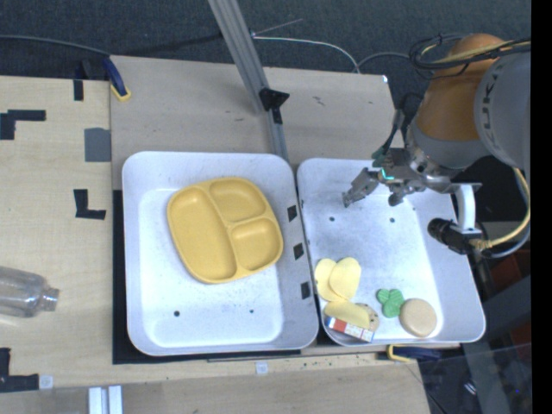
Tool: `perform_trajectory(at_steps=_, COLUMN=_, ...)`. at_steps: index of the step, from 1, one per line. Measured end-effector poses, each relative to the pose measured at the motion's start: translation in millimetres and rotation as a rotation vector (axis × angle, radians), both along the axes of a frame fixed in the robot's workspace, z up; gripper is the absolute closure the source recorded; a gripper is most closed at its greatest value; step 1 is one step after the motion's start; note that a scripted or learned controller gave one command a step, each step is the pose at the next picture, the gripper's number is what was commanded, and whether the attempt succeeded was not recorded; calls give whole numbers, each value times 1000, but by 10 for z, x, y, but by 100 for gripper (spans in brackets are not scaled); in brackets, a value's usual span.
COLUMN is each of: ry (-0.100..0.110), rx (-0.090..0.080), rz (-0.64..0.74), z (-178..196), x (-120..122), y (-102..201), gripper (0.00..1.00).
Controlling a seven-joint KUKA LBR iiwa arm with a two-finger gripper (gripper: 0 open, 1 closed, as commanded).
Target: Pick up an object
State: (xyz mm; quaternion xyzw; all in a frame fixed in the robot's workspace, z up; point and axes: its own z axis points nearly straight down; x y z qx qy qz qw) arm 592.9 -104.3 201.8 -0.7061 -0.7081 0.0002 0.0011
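My gripper (373, 193) hangs over the upper part of the right bin (392, 235), its two fingers spread apart with nothing between them. Near that bin's front edge lies a cluster of small objects: pale yellow pieces (338, 277), a yellow item with a red and white label (352, 319), a green piece (390, 301) and a round tan object (419, 316). All of them lie well below and in front of the gripper. A yellow divided plate (225, 228) rests in the left bin (151, 257).
A metal post (242, 46) slants up from between the bins at the back. A clear plastic bottle (24, 291) lies on the bench at the far left. Cables (310, 41) run behind the right bin. The grey arm with its orange band (455, 102) fills the right side.
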Motion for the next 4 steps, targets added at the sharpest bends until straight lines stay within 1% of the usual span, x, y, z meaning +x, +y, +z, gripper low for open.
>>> perform_trajectory(at_steps=1, ry=0, rx=2, rz=3, z=98, x=3, y=14, gripper=100)
perform_trajectory(at_steps=2, ry=5, rx=-1, rz=-2, z=-150, x=-354, y=238, gripper=100)
perform_trajectory(at_steps=3, ry=13, rx=0, rz=-8, z=-897, x=-1048, y=-59, gripper=100)
perform_trajectory(at_steps=4, ry=-6, rx=2, rz=6, z=-95, x=-1069, y=692, gripper=100)
